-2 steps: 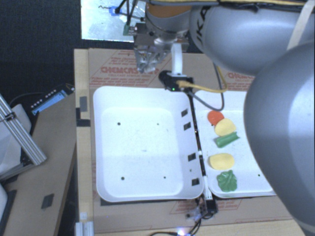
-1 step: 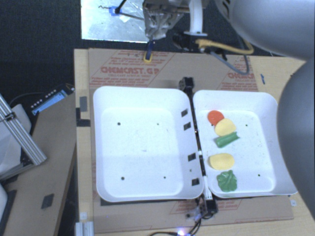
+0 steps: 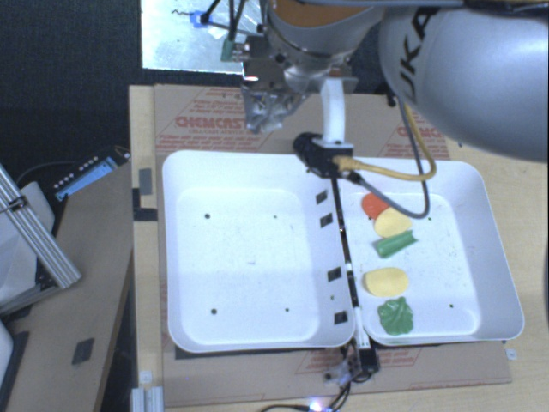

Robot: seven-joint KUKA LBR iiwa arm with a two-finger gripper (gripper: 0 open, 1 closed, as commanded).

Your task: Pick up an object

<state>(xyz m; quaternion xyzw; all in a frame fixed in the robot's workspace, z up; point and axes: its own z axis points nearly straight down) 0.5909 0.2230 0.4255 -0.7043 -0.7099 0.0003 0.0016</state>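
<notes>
Several small items lie in a column at the left side of the right bin (image 3: pixel 496 256): a red-orange piece (image 3: pixel 373 204), a yellow piece (image 3: pixel 394 223), a green stick-like piece (image 3: pixel 395 245), a second yellow piece (image 3: pixel 385 281) and a leafy green piece (image 3: pixel 395 315). My gripper (image 3: pixel 264 114) hangs blurred over the cardboard just beyond the far rim of the left bin (image 3: pixel 171 230), well away from all the items. Nothing is seen held in it. The grey arm with its orange band crosses the top of the view.
A black fitting (image 3: pixel 320 156) with a yellow cable (image 3: pixel 386 173) sits at the far end of the divider between the bins. Cardboard (image 3: pixel 206 120) lies under both bins. An aluminium frame (image 3: pixel 34 239) stands at the left edge.
</notes>
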